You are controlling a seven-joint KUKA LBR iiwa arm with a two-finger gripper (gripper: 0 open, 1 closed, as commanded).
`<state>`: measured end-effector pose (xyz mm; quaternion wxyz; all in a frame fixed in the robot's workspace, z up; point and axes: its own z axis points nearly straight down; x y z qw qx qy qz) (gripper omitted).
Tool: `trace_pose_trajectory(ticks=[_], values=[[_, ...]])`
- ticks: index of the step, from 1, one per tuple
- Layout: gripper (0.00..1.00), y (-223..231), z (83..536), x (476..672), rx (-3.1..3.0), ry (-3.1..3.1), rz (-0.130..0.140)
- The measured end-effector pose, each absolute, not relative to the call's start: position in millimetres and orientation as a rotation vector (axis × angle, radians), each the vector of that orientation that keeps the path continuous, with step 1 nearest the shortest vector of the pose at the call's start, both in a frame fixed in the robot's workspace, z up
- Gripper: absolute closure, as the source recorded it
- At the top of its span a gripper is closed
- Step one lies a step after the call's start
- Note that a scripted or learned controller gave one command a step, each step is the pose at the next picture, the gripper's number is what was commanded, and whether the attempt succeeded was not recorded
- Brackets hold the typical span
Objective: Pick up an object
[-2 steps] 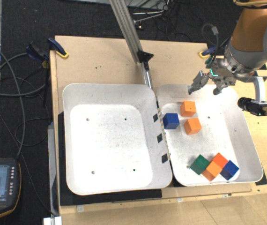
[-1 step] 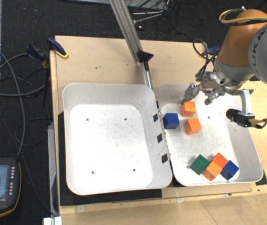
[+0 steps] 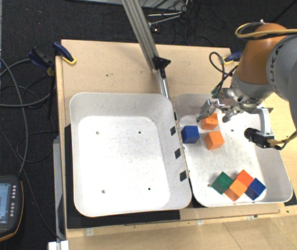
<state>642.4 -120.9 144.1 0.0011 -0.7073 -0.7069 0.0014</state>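
over the right bin (image 3: 273, 163), near its far edge, the gripper (image 3: 214, 110) hangs directly above an orange cube (image 3: 209, 122); i cannot tell its state or whether it touches the cube. a blue cube (image 3: 190, 134) and a second orange cube (image 3: 214, 140) lie just beside. green (image 3: 222, 183), orange (image 3: 239, 184) and blue (image 3: 255, 188) blocks cluster at the near edge. the left bin (image 3: 86, 108) sits alongside.
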Motion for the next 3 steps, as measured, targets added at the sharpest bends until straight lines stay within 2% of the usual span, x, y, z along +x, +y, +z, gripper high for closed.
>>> trace_pose_trajectory(ticks=[1,2,3], values=[[0.0,-120.3,92.0,641.6,-2.22,-2.219,0.005],[1.0,-120.8,105.5,642.9,-2.224,-2.221,0.0],[1.0,-129.2,154.0,647.6,-2.226,-2.224,-0.004]])
